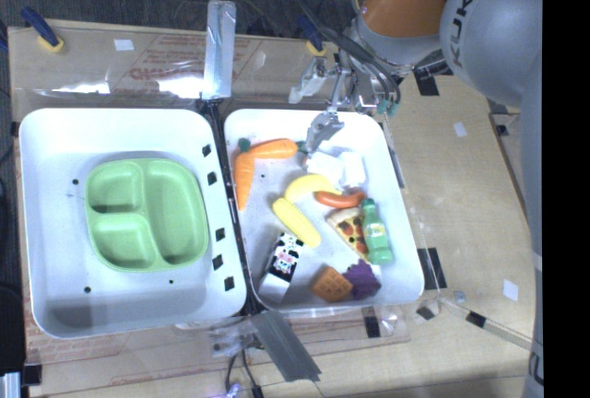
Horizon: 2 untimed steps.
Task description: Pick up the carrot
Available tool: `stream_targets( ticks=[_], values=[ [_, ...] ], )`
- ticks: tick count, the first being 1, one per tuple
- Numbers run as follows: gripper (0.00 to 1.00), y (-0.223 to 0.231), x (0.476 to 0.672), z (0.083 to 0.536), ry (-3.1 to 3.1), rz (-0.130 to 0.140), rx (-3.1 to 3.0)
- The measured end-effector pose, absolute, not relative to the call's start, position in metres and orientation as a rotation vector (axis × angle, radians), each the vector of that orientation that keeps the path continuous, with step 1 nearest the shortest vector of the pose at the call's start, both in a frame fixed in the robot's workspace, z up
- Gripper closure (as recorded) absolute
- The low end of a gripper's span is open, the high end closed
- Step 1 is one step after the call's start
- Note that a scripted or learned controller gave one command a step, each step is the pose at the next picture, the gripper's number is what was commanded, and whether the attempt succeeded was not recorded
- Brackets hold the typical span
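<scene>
Gripper (318,131), finger state indeterminate, hovers just right of two carrots (267,149), with two bananas (297,219) below it and one green tray (145,214) far left.

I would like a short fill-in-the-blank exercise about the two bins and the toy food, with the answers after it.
1. The green divided plate lies in the ____ bin.
2. The two carrots lie in the right bin against its ____ wall.
3. The gripper hangs above the ____ bin.
4. The green bottle lies beside the slice of ____.

Missing words: left; left; right; pizza
</scene>
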<state>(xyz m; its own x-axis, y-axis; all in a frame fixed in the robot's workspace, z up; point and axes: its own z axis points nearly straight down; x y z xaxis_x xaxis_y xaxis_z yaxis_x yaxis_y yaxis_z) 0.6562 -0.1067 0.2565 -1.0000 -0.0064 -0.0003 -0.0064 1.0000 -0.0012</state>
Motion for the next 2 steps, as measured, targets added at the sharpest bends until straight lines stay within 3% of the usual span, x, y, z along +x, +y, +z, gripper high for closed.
stream_targets(
  ticks=[1,2],
  values=[
    [0.00,-0.117,0.654,0.127,3.144,0.005,-0.240],
    [0.00,-0.106,0.657,0.092,3.128,0.001,-0.290]
  ],
)
